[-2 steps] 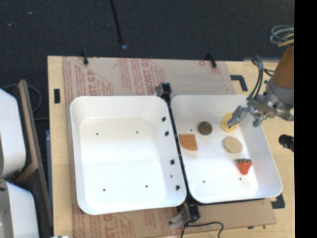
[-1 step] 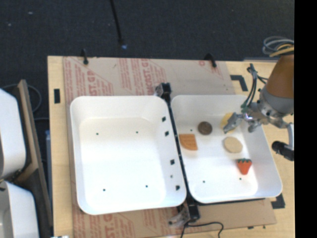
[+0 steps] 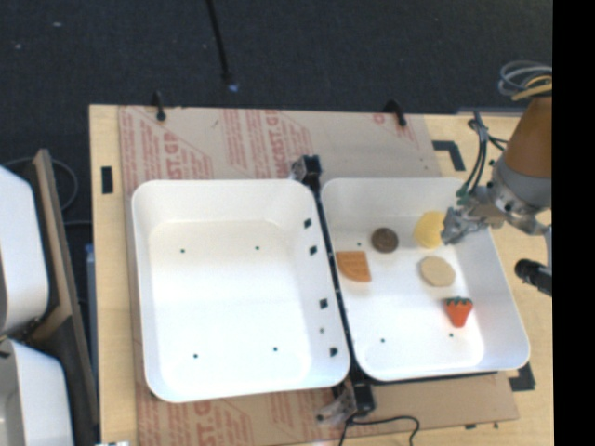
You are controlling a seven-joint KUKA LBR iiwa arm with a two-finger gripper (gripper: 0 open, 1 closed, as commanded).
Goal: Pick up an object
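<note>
Bench's right bin [image 3: 493,342] holds five small objects [image 3: 436,271].

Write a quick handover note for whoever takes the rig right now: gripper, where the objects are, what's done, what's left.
Gripper: low over the right bin, right beside the yellow piece; whether it grips it cannot be told.
Objects, all in the right bin: yellow piece near the back, brown disc to its left, orange wedge by the divider, beige disc mid-bin, red strawberry toward the front.
Done: arm has reached the yellow piece.
Left: nothing is lifted; a grasp and a lift remain.
</note>
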